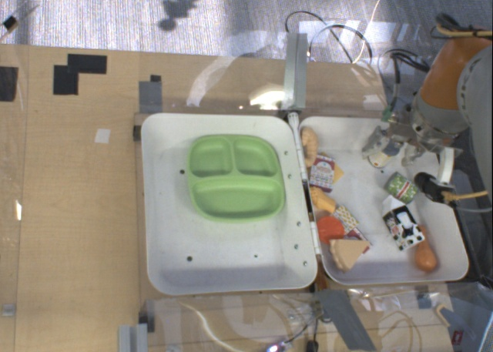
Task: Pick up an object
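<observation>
Reaching in from the right, the arm [454, 81] hangs its gripper [397, 142] over the far right corner of the right bin [362, 266]; whether the gripper is open or closed cannot be told from this slant, and nothing shows as gripped by it; the nearest object is a small green can [400, 187], lying on the bin floor just below the gripper in the view and apart from it; beside the can, toward the near edge, lies a black-and-white carton [404, 224], and an orange ball-like piece [425, 258] sits at the near right corner; along the bin's left wall a row of toy food runs from a tan bread-like piece [309, 142] past a red-and-white packet [323, 172] to a red piece [331, 229] and a tan wedge [348, 253], all well apart from the gripper; the left bin [166, 266] bears a green divided plate [235, 176], lying flat near its middle.
</observation>
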Robot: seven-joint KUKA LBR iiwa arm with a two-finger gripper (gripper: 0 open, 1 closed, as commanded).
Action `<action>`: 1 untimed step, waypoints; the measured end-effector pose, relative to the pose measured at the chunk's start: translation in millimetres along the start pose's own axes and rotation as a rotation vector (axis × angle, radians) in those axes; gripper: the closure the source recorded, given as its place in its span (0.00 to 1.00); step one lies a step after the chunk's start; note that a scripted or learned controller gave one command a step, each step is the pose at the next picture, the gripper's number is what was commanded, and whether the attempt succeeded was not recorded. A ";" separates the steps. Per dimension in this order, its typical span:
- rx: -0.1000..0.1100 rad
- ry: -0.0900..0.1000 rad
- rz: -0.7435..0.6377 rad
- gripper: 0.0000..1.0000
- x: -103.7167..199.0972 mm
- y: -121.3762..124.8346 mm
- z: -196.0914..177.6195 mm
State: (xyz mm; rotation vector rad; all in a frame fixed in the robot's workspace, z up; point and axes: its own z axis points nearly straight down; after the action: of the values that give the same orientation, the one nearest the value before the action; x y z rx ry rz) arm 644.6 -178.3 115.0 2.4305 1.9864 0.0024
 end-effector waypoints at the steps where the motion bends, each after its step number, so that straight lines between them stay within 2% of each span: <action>1: -0.006 0.000 -0.185 0.00 -20.8 -18.2 26.9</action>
State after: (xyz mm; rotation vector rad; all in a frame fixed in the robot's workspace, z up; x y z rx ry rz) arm 622.7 -195.1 88.0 2.2327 2.1995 0.0073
